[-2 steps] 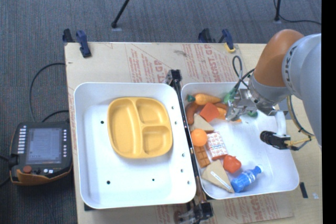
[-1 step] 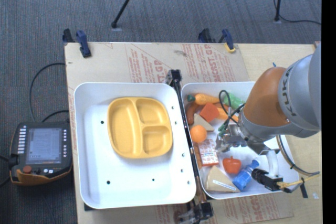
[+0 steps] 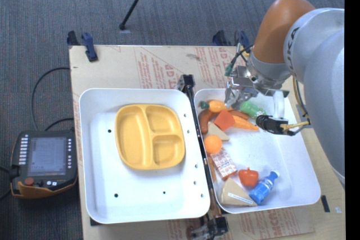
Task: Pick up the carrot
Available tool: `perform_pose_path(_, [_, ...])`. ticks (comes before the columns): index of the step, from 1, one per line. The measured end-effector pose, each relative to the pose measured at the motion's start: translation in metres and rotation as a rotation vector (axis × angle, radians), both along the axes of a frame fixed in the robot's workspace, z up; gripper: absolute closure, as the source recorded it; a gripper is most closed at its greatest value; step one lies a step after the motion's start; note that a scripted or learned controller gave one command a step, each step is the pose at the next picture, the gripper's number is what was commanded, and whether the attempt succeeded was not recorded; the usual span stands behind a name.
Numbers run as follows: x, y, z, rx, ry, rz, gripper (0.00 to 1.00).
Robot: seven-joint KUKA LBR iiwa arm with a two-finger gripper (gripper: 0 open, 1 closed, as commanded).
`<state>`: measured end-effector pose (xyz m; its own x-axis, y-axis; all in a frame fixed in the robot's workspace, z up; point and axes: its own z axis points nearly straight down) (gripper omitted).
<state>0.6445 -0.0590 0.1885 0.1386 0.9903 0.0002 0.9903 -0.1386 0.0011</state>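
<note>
Camera view: the bench (image 3: 140, 59) carries two shallow white bins side by side. The left bin (image 3: 95, 194) holds a yellow divided plate (image 3: 150, 136). The right bin (image 3: 292, 177) holds a clutter of toy foods, and the carrot (image 3: 243, 121) lies at its far end, an orange tapered piece lying roughly crosswise with its narrow tip pointing toward the arm's side. A red-orange wedge (image 3: 224, 120) touches its thick end, a green item (image 3: 251, 108) sits just behind it, and a small orange-and-green piece (image 3: 214, 104) lies near the bin's far left corner. Further forward lie an orange ball (image 3: 212, 144), a printed packet (image 3: 224, 163), a red tomato-like piece (image 3: 248, 177), a blue bottle (image 3: 263, 188) and a pale cheese wedge (image 3: 236, 194), all well apart from the carrot. The gripper (image 3: 243, 93) hangs directly above the carrot's far side; whether it is wide or narrow cannot be told, and nothing is seen held in it. Assessment: the carrot appears to be a hollow plastic toy, hence light, rigid and smooth, liable to slip or roll out of a pinch. The soundest hold is judged to be across its thicker middle, closing across the short axis, clear of the wedge. The narrow tip offers poor purchase. Crowding by the neighbours is the principal risk.
</note>
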Motion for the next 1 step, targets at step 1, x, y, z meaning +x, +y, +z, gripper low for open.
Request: perform_pose_path(1, [-0.0005,0.0001,-0.0009,0.0,0.003,0.0,0.0])
